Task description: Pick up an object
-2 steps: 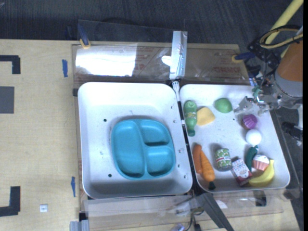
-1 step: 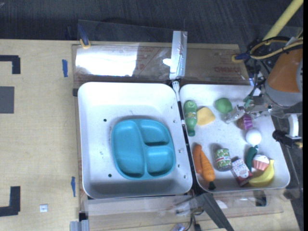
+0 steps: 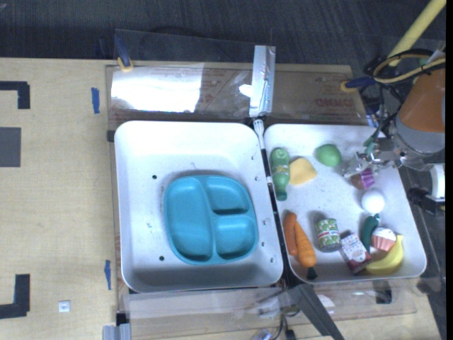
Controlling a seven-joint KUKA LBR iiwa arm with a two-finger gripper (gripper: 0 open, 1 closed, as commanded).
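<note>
The gripper (image 3: 368, 163) hangs low over the right bin (image 3: 417, 261), at its far right part; I cannot tell its state. A small purple object (image 3: 367, 180) lies just under it, a white egg (image 3: 372, 202) near.

The arm (image 3: 425, 115) is cut off at the right edge. The claw (image 3: 369, 163) is too blurry to tell its fingers apart.
</note>
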